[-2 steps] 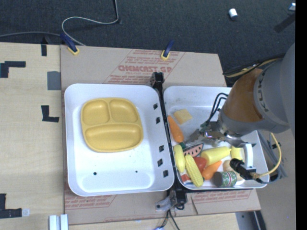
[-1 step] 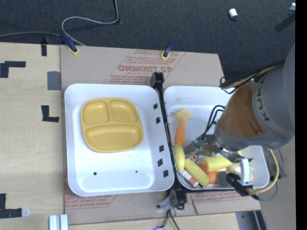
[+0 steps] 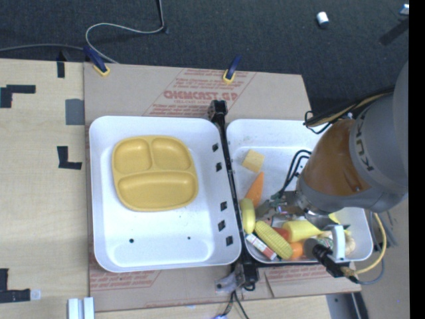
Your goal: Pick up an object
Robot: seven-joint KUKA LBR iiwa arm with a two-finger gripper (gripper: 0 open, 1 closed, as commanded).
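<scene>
In the right bin (image 3: 292, 130), low in its front half, the hand (image 3: 287, 208) is seen under the grey and orange wrist of the arm (image 3: 358, 158); whether it is open or closed cannot be told, and nothing is seen held in it. Toy foods are piled right around it. A corn cob (image 3: 272, 239) is lying just below the hand, tilted, and a yellow banana-like piece (image 3: 248, 215) is placed just to its left, against the bin's left wall. An orange carrot (image 3: 255, 187) is found just above that, slanted, near the hand's upper left. A pale yellow cheese block (image 3: 253, 161) is set further up, apart from the hand. A yellow piece (image 3: 303, 229) and a red piece (image 3: 283, 233) are seen right beside the corn, below the wrist. A yellow divided plate (image 3: 156, 172) is placed in the left bin (image 3: 106, 244), well apart from the hand. Both bins are set on cardboard (image 3: 199, 92) on the surface.
</scene>
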